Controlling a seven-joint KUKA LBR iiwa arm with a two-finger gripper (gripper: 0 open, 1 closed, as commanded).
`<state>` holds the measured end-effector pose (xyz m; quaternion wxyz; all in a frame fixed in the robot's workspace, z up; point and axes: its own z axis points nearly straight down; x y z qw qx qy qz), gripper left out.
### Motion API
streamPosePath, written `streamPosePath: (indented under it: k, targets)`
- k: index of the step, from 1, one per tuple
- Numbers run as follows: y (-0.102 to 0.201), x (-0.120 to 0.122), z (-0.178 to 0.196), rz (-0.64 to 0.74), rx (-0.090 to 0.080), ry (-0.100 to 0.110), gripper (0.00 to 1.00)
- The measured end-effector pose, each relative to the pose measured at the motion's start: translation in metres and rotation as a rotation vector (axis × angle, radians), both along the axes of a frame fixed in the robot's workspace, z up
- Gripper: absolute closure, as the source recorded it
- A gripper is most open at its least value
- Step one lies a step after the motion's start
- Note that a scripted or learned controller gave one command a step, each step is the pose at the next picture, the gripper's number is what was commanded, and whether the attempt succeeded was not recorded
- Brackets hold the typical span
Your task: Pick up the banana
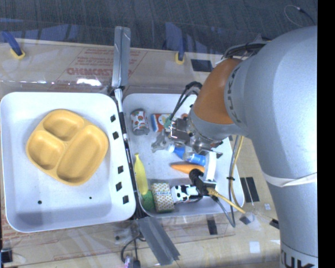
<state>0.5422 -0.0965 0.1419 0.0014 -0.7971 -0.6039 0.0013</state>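
Observation:
The banana (140,175) is a slim yellow fruit lying lengthwise against the left wall of the right bin (148,100), towards its front. My gripper (166,142) hangs over the middle of that bin, to the right of the banana and a little further back, apart from it. The grey arm with its orange band (218,96) reaches in from the right and hides the bin's right part.
The right bin also holds a small can (138,121), a carrot (184,167), a blue item (193,157), a cow-patterned toy (184,193) and a green patterned roll (161,197) just in front of the banana. A yellow divided plate (67,146) lies in the left bin (22,205).

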Motion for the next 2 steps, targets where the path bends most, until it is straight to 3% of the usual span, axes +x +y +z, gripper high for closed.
streamPosePath:
  k: [1, 2]
  targets:
    - [0.1243, -0.0318, 0.0491, -0.044, 0.000, 0.001, 0.00]
    - [0.1249, -0.0314, 0.0581, -0.038, 0.001, 0.004, 1.00]
